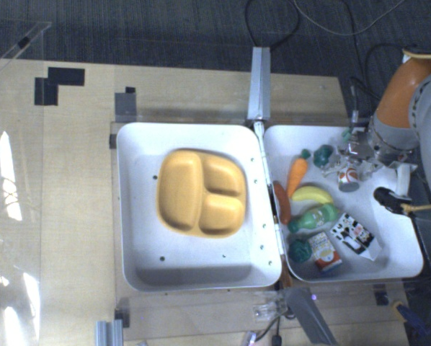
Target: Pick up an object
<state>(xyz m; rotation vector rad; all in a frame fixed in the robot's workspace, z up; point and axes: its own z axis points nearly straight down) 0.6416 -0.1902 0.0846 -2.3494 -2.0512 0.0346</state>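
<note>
While the grey arm with the orange band (411,92) reaches in over the right side, the wooden table (57,215) carries two shallow white bins side by side. Left white bin (129,193) holds one big yellow three-compartment plastic tray (201,191), roughly centred. Right white bin (410,254) holds the candidates for the pick, clustered along its left and middle: black-and-white patterned carton (352,234) toward lower right, yellow banana (311,193) mid-bin, green rounded vegetable toy (313,217) just below and touching it, orange carrot (297,175) above it, small orange-and-white juice-style box (323,251) at the bottom, dark red elongated piece (281,202) against the divider wall, dark teal round lump (299,250) lower left, small teal object (323,154) near the top.

End effector (352,166) sits low over the upper right part of the right bin, near a small silvery item with a red spot (349,178); too cluttered to resolve whether that item is part of the tool. Finger opening: cannot tell. Nothing visibly held.

Risks, as a judgement: items are packed touching, so a descent could nudge neighbours or pinch two at once; rounded toys may squirt out; a grasp near the bin wall could clip the rim.
</note>
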